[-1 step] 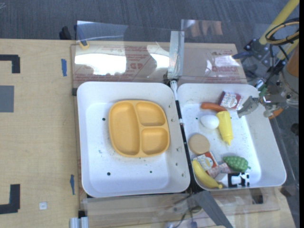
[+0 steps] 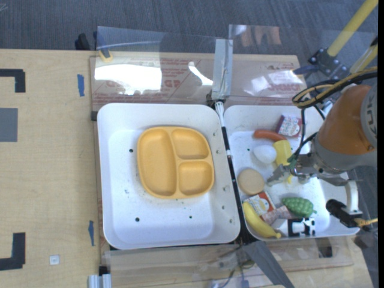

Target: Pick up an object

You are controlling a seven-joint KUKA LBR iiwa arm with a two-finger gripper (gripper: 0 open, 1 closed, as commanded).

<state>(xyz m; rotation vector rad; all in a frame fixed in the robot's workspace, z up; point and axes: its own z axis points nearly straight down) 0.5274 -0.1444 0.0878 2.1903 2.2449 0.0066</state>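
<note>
The right bin (image 2: 240,120) holds several small items: an orange carrot (image 2: 268,135), a white egg (image 2: 264,154), a yellow block (image 2: 282,152), a tan round cookie (image 2: 251,180), a banana (image 2: 258,220), a green bumpy piece (image 2: 299,206), a red-and-white packet (image 2: 290,125) and a black-and-white piece (image 2: 298,227). My gripper (image 2: 287,174) hangs low in that bin, just right of the cookie and below the yellow block. Nothing shows between its fingers.
The left bin (image 2: 114,173) bears a yellow divided plate (image 2: 175,161). Clear plastic walls (image 2: 222,71) rise behind both bins. The arm's orange band (image 2: 348,125) and cables (image 2: 324,92) hang over the right bin's far right side.
</note>
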